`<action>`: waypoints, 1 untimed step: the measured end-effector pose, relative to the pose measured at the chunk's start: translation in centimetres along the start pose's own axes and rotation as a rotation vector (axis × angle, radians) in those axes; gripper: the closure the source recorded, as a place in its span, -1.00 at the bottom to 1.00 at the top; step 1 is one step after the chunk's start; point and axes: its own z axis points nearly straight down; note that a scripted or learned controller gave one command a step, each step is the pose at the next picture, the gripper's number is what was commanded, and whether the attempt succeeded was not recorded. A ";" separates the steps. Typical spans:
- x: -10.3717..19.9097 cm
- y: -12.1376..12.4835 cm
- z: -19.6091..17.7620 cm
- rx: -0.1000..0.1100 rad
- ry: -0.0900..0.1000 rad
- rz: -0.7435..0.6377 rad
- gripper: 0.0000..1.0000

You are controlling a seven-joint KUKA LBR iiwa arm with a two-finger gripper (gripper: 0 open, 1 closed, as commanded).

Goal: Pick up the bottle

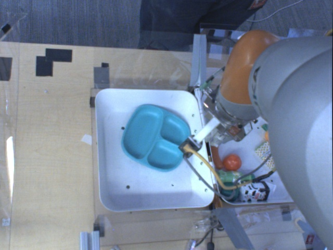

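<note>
Right bin [278,194], near corner: a black-and-white patterned item [256,193] lies just beside a yellow-green item [228,180]. The latter is my best guess for the bottle, though too much of it is hidden to be sure. Just behind them: a red ball [232,162]. Above that, my wrist [231,124] hangs over the bin's far half and covers it. Whether my grip is open or closed, or on anything, I cannot tell. Left bin [112,191]: blue divided plate [153,137], not wanted. Judgement: approach stage at most. Nothing is seen lifted, so the grasp and the raise are both left.
</note>
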 end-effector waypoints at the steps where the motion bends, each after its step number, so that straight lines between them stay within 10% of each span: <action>1: 0.0 -0.1 0.0 0.000 0.001 -0.001 -1.00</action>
